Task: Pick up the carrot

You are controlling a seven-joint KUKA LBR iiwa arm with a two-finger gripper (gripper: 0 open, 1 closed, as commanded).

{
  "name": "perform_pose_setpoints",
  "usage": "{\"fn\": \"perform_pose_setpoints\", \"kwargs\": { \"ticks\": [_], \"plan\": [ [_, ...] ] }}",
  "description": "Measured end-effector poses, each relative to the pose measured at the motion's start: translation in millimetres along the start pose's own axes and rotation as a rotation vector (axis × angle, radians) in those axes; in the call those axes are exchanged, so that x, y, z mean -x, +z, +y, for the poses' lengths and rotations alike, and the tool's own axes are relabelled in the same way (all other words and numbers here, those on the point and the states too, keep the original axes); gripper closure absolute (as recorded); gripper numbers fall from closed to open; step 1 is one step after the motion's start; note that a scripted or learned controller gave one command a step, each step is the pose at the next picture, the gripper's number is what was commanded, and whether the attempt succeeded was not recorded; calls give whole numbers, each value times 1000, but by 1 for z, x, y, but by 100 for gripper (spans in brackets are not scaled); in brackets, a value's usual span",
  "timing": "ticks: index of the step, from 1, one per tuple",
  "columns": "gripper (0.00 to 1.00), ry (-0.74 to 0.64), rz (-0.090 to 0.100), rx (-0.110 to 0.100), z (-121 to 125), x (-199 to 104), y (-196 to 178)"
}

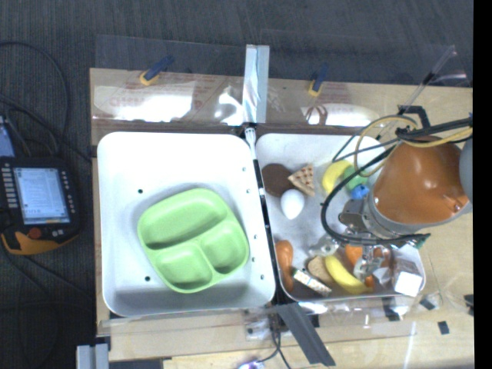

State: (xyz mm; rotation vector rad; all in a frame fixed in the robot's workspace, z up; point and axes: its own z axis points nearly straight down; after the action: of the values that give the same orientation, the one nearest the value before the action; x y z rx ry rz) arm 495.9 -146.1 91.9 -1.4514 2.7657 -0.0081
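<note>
Two bins sit before me. Nearest, in the right bin (269, 225), my gripper (367, 261) hangs low over a banana (343, 274); I cannot tell whether it grasps anything. Left, the carrot (285, 256) lies against the dividing wall. Farther off, an egg (292, 204). The left bin (123, 167) holds a green tray (194, 239).

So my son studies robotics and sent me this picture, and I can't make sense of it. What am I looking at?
A single camera looks down at a slant on a bench with two white bins. The grey and orange bulk at the right is a robot arm; its end effector hangs low over the right bin, among toy food: a banana, an egg and an orange carrot by the bin's left wall. The left bin holds a green divided plate. Whether anything is gripped I cannot tell.
</note>
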Motion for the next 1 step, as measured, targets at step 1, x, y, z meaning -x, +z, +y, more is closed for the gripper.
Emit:
{"fn": "perform_pose_setpoints", "kwargs": {
  "ticks": [1],
  "plan": [
    [100, -2, 0, -1, 0, 2, -9]
  ]
}}
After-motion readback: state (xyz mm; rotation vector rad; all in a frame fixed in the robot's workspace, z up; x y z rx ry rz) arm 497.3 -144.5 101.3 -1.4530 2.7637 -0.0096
